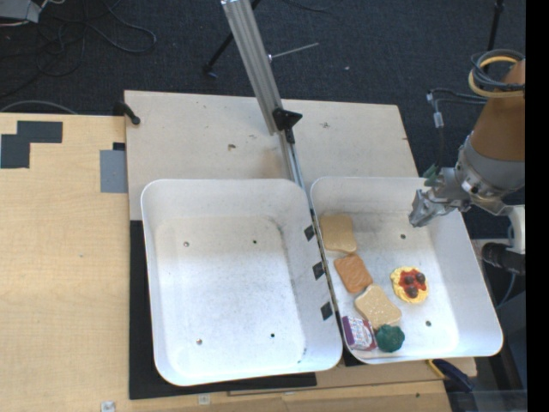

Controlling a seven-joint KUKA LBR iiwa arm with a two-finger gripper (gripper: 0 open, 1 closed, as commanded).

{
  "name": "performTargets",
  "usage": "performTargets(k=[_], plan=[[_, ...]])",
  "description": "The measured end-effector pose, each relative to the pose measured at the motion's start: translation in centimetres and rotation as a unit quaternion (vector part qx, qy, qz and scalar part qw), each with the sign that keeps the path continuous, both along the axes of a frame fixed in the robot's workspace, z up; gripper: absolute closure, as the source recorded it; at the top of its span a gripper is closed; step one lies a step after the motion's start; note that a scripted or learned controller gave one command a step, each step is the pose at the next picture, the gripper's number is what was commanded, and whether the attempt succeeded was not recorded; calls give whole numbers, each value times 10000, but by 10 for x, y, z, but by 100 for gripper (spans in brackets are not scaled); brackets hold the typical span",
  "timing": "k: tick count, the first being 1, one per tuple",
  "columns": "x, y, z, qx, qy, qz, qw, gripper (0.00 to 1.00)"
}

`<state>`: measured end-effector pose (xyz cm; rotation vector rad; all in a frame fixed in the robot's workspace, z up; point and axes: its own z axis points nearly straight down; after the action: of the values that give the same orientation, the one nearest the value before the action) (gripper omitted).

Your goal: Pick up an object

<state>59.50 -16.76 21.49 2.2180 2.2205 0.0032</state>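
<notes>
Over the right bin, upper right part: gripper [420, 215], nothing seen in it, can't tell how its tips stand.
right bin [480, 316]: under gripper.
bread slices [337, 232]: three, left of and below gripper, in a column along bin's left wall.
fruit tart [410, 284]: below gripper, apart.
green ball [390, 338]: farthest below, touching purple packet [358, 332].
left bin [223, 273]: left, well apart.

You see a dark carpet floor [360, 24] with loose black cables [94, 15] at the top left. A pale wooden worktop [60, 256] fills the left side. Behind the bins a beige board [197, 136] lies, and a slanted aluminium rail [253, 54] rises from it.
</notes>
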Motion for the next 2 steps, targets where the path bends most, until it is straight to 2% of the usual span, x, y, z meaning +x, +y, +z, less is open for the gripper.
performTargets(k=[1, 2], plan=[[0, -1, 27, 2, 11, -1, 10000, 100], [-3, 55, 17, 17, 40, 15, 10000, 100]])
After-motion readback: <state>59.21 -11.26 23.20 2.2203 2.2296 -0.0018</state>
